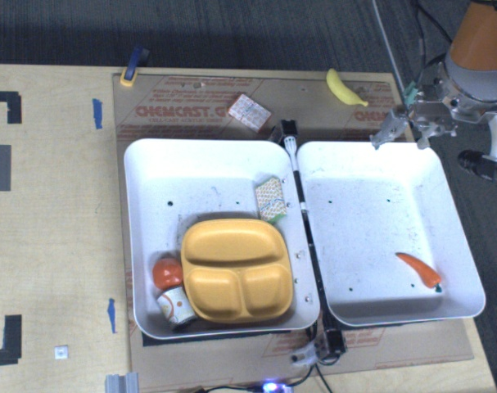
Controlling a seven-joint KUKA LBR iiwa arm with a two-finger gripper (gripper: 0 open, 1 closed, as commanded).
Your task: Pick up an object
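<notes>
My gripper point(401, 134) hangs over the far right corner of the right bin point(371, 219), its fingers spread open with nothing between them. An orange carrot-like piece point(420, 270) lies near the right bin's front right corner, well away from the gripper. In the left bin point(150, 178) sits a yellow divided tray point(236, 268). A red-orange ball point(166, 273) and a small white-and-orange object point(176, 305) lie at its left side. A patterned packet point(270, 197) rests just beyond the tray.
Behind the bins on the cardboard lie a yellow banana point(345, 88), a checked packet point(248, 111) and a blue clip point(133, 64). A black divider point(301, 211) runs between the two bins. Cables trail at the front edge point(318, 354).
</notes>
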